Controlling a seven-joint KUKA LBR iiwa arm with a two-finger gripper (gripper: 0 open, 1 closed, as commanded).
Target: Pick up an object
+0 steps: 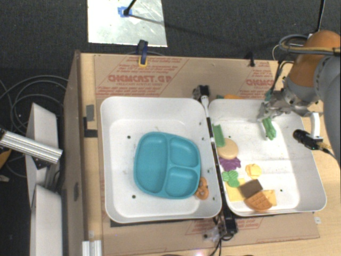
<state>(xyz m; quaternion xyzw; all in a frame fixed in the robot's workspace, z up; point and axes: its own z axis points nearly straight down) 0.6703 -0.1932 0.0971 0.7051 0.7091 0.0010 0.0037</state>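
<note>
Green and slim, a small stick-shaped toy (269, 128) hangs tilted right under the end effector (268, 116), over the upper part of the right bin (303, 164). Its top end sits between the fingers, so the end effector is clamped on it, and the lower end points down toward the white floor of the bin.

The rest of the toys crowd the left side of that same bin, well apart from the held piece. A second green bar (218, 135) lies along the divider, with a tan round biscuit (228, 150) just below it, then a purple cluster (230, 163), a light green piece (231, 178) and a small yellow lump (253, 170). Nearer the front edge a dark brown block (251, 188) rests against an orange waffle-looking wedge (260, 200).

The left bin (120, 143) holds a teal divided plate (166, 164), and a small pretzel-brown item (202, 188) lies touching its lower right corner.

Both bins stand on a brown cardboard sheet (154, 76) that covers the table. The grey arm (314, 68) comes in from the right, its orange band up near the top corner.
</note>
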